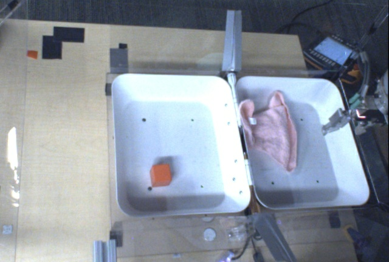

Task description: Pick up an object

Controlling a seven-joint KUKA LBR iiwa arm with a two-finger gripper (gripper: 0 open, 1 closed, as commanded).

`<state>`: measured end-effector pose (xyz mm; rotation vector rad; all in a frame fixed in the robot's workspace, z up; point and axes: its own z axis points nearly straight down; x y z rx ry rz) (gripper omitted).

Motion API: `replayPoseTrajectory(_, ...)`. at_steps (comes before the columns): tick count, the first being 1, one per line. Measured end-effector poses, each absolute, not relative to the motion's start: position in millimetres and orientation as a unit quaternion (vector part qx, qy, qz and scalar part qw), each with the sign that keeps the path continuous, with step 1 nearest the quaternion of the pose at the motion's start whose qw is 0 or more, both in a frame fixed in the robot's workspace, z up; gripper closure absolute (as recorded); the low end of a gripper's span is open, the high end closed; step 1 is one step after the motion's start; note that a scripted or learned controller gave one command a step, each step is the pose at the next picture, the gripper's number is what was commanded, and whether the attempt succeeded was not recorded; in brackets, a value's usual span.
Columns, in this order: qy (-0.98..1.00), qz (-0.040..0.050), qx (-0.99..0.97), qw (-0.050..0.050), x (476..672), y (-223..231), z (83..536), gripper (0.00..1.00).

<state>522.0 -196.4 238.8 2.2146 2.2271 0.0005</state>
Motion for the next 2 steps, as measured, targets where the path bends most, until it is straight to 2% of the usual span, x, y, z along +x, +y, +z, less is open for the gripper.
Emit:
replayPoseTrajectory(1, 0.712, 0.0001, 0.702, 0.000, 562.9, -162.8, 113.5, 0.00)
replayPoseTrajectory(2, 0.759, 0.0047, 0.651, 0.009, 550.8, -132.8, 91.5, 0.00)
